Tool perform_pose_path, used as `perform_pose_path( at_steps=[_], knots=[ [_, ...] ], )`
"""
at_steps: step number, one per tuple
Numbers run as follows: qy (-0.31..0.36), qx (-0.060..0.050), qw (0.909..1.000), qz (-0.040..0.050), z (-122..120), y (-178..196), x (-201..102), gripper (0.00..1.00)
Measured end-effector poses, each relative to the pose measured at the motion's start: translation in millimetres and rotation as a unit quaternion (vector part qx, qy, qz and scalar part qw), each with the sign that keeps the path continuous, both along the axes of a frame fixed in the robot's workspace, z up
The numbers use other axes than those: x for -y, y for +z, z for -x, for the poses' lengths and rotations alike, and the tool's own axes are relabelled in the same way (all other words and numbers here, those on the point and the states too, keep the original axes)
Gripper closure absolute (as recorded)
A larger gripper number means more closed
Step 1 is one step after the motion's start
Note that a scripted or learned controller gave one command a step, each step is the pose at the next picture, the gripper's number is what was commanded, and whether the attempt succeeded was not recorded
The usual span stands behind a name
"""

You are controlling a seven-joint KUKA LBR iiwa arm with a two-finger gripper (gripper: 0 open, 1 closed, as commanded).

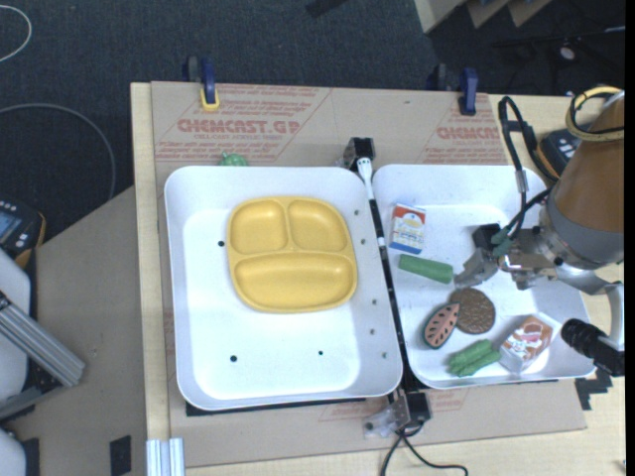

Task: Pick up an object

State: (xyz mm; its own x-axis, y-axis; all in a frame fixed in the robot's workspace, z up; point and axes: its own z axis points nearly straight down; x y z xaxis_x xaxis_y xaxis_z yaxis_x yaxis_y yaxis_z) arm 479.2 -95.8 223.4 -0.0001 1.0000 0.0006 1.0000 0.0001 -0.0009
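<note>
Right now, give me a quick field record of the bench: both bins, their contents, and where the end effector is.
left bin: yellow three-compartment plastic plate, lying flat
right bin: small white and blue carton; green cylinder; round brown disc; brown oval piece; green ridged piece; white and red wrapped packet
end effector: over right bin, just above the brown disc
held object: none seen between fingers

I see two smooth white plastic bins [198, 345]; the left holds a glossy yellow plastic plate [293, 253]. The bench [159, 127] looks like matt printed cardboard. At lower right, a shiny wrapped packet [524, 345].
</note>
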Motion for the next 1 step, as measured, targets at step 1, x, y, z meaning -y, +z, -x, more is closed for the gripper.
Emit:
perform_pose_path(
  at_steps=[1],
  knots=[
    [0.000, 0.002, 1.0000, 0.0005, -0.8, 10.6, 0.0, 1.00]
  ],
)
